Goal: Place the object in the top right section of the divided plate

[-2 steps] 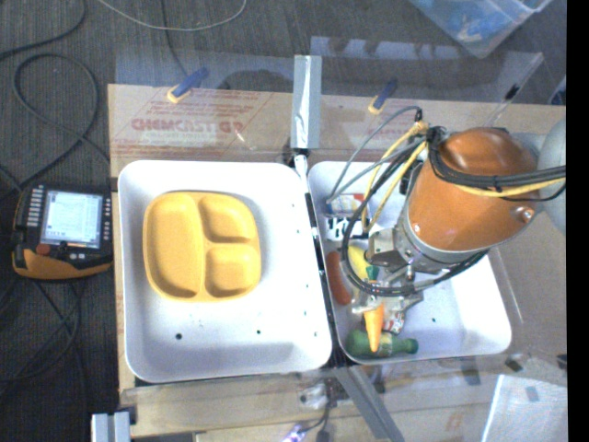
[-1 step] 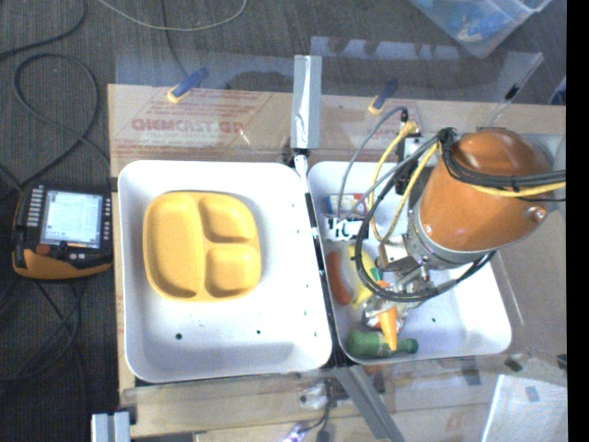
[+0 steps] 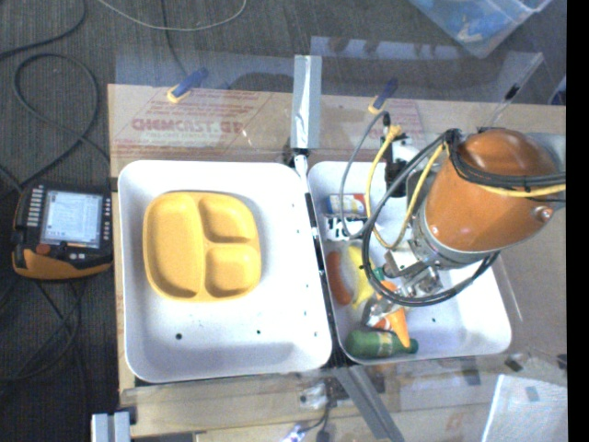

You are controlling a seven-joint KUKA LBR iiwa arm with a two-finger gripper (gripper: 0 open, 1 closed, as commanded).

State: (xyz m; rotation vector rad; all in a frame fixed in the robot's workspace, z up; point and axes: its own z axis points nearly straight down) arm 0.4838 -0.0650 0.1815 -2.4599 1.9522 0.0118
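Dark grey carpet crossed by cables, a clear plastic tub above.

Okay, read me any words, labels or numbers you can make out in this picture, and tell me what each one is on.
Red print on the cardboard sheet behind the bins: blurred, it cannot be read with any certainty.
Screen of the handheld pendant to the left of the bench: too small to read.
Label on the small package in the right bin: too blurred to read.
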